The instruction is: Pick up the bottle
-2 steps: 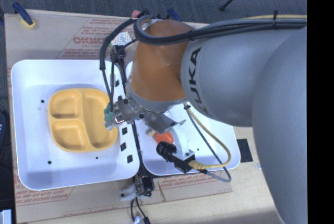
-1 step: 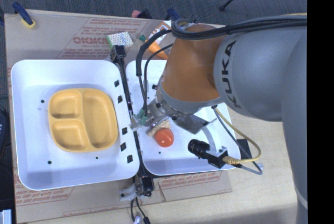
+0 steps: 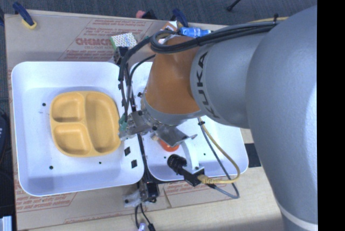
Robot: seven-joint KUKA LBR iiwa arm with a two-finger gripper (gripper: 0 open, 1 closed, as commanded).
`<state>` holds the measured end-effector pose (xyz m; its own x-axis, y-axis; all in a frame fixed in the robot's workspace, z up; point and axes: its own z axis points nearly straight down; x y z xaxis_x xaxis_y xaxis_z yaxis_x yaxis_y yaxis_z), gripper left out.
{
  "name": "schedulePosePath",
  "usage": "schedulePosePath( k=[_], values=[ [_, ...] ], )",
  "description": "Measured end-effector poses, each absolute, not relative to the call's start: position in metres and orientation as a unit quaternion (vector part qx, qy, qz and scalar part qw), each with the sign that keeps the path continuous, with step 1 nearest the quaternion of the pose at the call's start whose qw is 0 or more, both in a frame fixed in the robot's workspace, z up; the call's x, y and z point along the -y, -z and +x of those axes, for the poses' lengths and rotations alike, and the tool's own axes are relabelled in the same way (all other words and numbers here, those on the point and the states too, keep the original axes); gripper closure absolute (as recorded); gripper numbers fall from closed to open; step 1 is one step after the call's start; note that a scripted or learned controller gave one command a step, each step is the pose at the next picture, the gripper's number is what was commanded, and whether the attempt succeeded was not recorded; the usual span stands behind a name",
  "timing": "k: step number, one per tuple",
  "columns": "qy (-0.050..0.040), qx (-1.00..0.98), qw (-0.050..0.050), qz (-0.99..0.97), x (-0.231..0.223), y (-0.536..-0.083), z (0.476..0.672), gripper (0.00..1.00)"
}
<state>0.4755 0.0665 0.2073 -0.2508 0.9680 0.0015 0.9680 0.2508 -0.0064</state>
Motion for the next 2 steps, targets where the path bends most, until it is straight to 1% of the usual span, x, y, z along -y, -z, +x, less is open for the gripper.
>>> schedulePosePath(
  k=[1,2],
  values=[
    [-0.0006,0.819,0.000,-0.573,-0.017,-0.273,0.477,1.00],
    [-0.0017,0.813,0.002,-0.583,-0.060,-0.213,0.476,1.00]
  ],
)
